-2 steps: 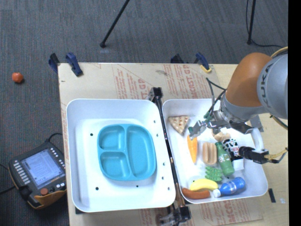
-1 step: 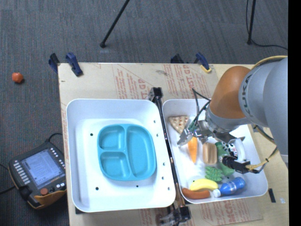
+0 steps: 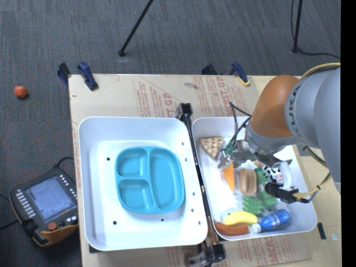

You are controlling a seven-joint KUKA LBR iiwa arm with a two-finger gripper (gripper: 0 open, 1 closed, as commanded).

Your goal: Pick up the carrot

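Observation:
The carrot [image 3: 228, 178] is a short orange wedge lying in the right bin [image 3: 308, 204], left of centre, beside a tan bread roll [image 3: 246, 181]. My gripper [image 3: 230, 160] hangs right over the carrot's far end, reaching in from the right under the arm's orange band [image 3: 272, 113]. Its fingers look spread, with nothing held between them. The carrot rests on the bin floor.
Also in the right bin are a waffle-like wedge [image 3: 211, 146], green pieces [image 3: 259, 196], a die [image 3: 275, 176], a banana [image 3: 242, 218], a red sausage [image 3: 232, 228] and a blue bottle [image 3: 273, 221]. The left bin [image 3: 89, 149] bears a blue divided plate [image 3: 149, 179].

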